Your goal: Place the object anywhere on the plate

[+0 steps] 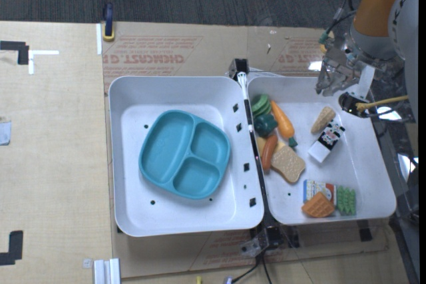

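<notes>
The blue plate (185, 154) lies in the left bin (126, 196), left of frame centre. It has three compartments, and its long axis runs from upper left to lower right. White bin floor shows on every side of it, widest along the left and bottom.

The right bin (373, 176) holds the toy food. By the shared wall in the middle of the frame sit a green vegetable (262, 114), an orange carrot (282, 119) pointing from upper left to lower right, a reddish sausage (268, 151) and a slice of bread (287, 163). Further right, a tan bread roll (323, 120) slants toward the upper right, and just below it is a small black-and-white carton (327, 140), its long axis running the same way. Near the bottom edge lie an orange item (318, 207) and a green piece (345, 199). The centre-right floor of this bin is bare.

The arm (386, 6) enters from the upper right of the frame, its orange band uppermost. The gripper (331, 80) hangs over the bin's upper right rim, above the roll and apart from it. Nothing shows between its fingers; whether they are spread or closed I cannot tell.

The tabletop (53, 156) fills the left of the frame.
</notes>
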Action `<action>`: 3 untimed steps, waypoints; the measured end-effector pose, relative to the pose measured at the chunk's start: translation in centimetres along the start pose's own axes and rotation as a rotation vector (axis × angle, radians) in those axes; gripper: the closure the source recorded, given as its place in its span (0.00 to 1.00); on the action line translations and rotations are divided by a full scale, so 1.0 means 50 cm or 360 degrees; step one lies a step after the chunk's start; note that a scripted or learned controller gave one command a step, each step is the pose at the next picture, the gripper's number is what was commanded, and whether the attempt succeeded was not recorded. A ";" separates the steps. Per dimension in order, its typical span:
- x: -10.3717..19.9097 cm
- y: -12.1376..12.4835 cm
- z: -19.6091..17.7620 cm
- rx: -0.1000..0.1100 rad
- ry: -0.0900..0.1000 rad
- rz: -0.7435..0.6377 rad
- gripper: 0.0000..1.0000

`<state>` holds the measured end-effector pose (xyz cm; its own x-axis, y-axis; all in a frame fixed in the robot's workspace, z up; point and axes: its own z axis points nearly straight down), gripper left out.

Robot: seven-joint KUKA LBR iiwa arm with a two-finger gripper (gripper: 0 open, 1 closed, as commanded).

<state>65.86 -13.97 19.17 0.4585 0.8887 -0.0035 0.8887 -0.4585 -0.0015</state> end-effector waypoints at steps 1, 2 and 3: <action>0.182 -0.093 -0.141 0.0001 0.0004 0.0094 1.00; 0.278 -0.143 -0.301 0.0001 0.0000 0.0194 1.00; 0.369 -0.190 -0.310 -0.0001 0.0002 0.0313 1.00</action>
<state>65.92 6.85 34.62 0.6233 0.7820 -0.0025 0.7820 -0.6233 -0.0004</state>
